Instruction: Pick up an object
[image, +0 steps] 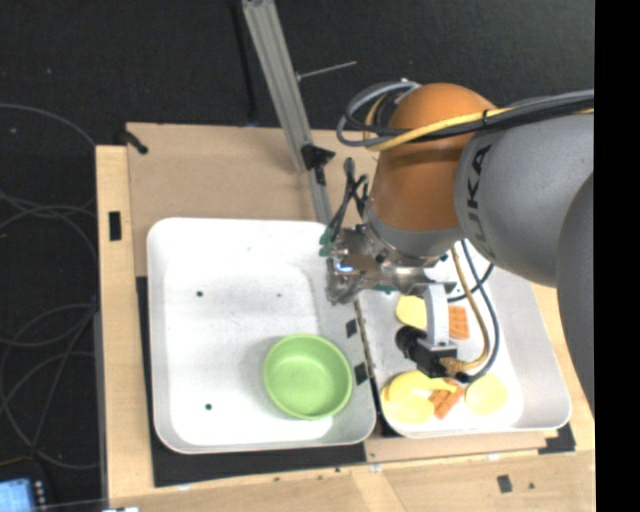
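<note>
Two shallow white bins are carried side by side on a pale brown desk (220, 170), the left white bin (200, 300) towards the desk's left edge and the right white bin (548, 395) towards its right edge. A round, light green plastic bowl (308, 375) is seen upright in the left bin, close to that bin's near right corner and just beside the rim shared with the right bin. In the right bin, along its near edge, a round yellow piece (403, 398) and a flatter yellow disc (487, 396) are seen, with a small orange piece (446, 402) lying between them and touching the round yellow piece. Further back in the same bin a second yellow piece (410, 310) and an orange ridged piece (458, 323) are partly hidden by the arm. The grey arm with its orange band (425, 170) is reached in from the desk's right side and covers much of the right bin. The pincer (341, 283) is held over the shared rim between the two bins, nearer their far edges, well apart from the green bowl. Whether the pincer is open or closed cannot be told, and nothing is seen to be gripped by it. A slanted grey metal rail (272, 70) is seen crossing the desk's far edge.
</note>
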